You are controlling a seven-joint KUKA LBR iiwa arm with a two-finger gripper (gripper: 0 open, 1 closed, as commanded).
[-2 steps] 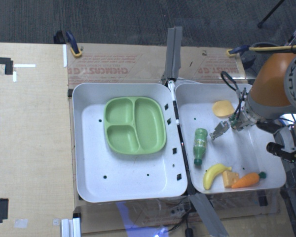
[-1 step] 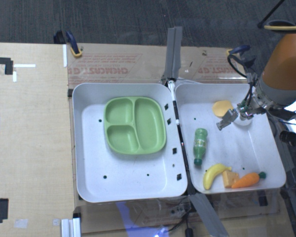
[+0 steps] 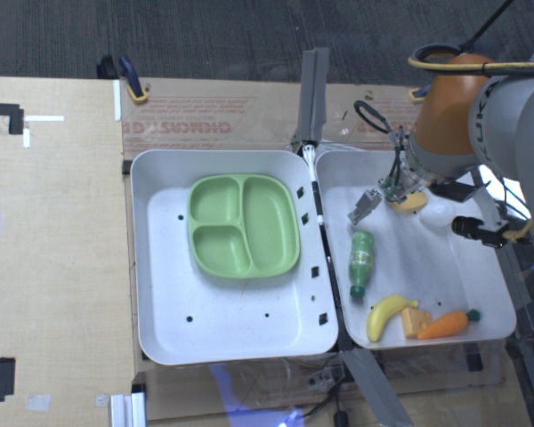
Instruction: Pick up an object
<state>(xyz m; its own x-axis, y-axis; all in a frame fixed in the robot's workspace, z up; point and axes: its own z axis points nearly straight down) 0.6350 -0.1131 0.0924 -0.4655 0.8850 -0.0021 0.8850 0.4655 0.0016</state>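
Two white bins sit side by side; the left bin [image 3: 160, 310] bears a green divided plate [image 3: 244, 225]. In the right bin [image 3: 481, 278] the grey arm's gripper [image 3: 384, 196] hangs low at the far end with something tan just beside it — I cannot tell its grip. Nearby lie a green bottle [image 3: 361, 261], banana [image 3: 384, 314] and carrot [image 3: 445, 325]. Seemingly mid-grasp — next, lift to confirm

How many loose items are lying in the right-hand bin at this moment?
4 clearly: a green bottle near the divider, then a banana, a tan wedge and a carrot along the front edge. A yellowish piece by the hand may be a fifth.
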